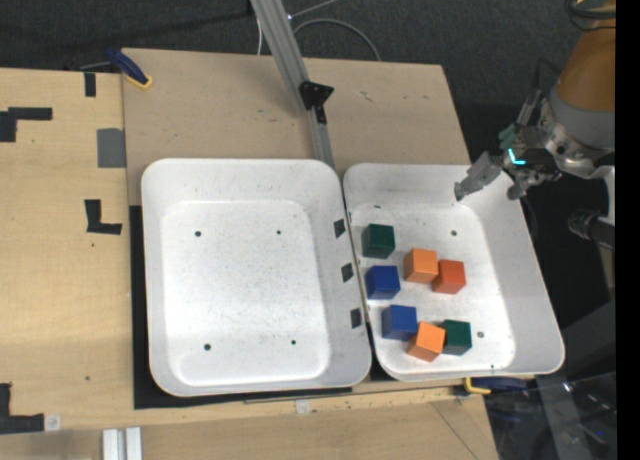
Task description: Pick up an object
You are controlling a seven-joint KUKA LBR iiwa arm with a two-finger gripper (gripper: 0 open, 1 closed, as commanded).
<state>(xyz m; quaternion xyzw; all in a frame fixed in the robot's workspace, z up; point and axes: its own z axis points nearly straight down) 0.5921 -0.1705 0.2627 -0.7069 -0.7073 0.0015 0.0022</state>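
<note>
The gripper (pixel 490 176) is seen over the right bin's (pixel 520 278) far right corner, and whether its fingers are parted cannot be told; nothing is seen held. For a clean pick, a block with free sides is best chosen, such as the green cube (pixel 378 240), which lies near, left of and below the gripper.

**My bench and what sits on it**

My tan bench (pixel 250 98) carries two shallow white bins side by side, touching: the left bin (pixel 160 278) and the right bin (pixel 525 278). Black tape marks (pixel 95 216) lie on its left part.
</note>
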